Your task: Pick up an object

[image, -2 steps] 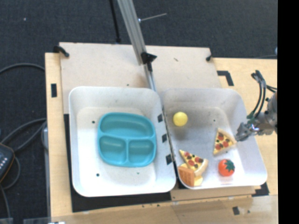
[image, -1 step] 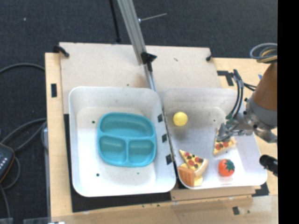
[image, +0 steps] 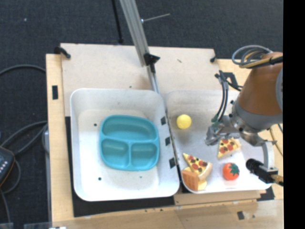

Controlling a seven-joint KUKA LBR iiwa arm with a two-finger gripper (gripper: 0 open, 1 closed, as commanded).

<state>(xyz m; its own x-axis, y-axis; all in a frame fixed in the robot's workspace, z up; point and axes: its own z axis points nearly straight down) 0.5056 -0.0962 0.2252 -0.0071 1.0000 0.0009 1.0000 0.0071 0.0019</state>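
In the right bin (image: 190, 100) lie a yellow ball (image: 184, 121), a pizza slice (image: 228, 146), a second pizza slice (image: 197, 164) resting on a tan bread-like piece (image: 192, 180), and a red tomato (image: 230, 171). My gripper (image: 215, 134) hangs low over the right bin, just left of the first pizza slice and right of the yellow ball. Nothing shows between its fingers. The orange-banded arm (image: 259, 89) covers the bin's right part.
The left bin (image: 86, 104) holds a teal divided tray (image: 129, 142). A metal pole (image: 138, 32) slants down from the top to the gap between the bins. Cables loop beside the arm at the upper right. Black floor surrounds the bench.
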